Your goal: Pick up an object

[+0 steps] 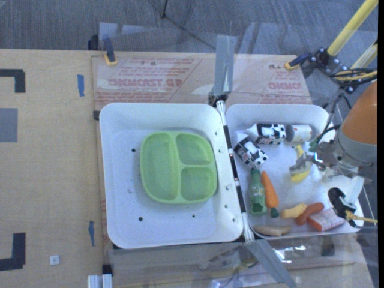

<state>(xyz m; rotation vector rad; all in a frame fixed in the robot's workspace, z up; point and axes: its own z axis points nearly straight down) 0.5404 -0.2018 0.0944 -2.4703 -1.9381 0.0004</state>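
The right bin holds several small items. Among them are a black-and-white cow-patterned bottle, a smaller cow-patterned toy, a green bottle and an orange carrot. A yellow piece also lies there, with a red sausage and a red-and-white block near the front. My gripper hangs low over the right side of this bin, just above and right of the yellow piece. I see nothing clearly held in it.
The left bin holds a green divided plate. A tan oblong piece and a yellow-orange piece lie at the right bin's front. Yellow poles and cables stand at the back right.
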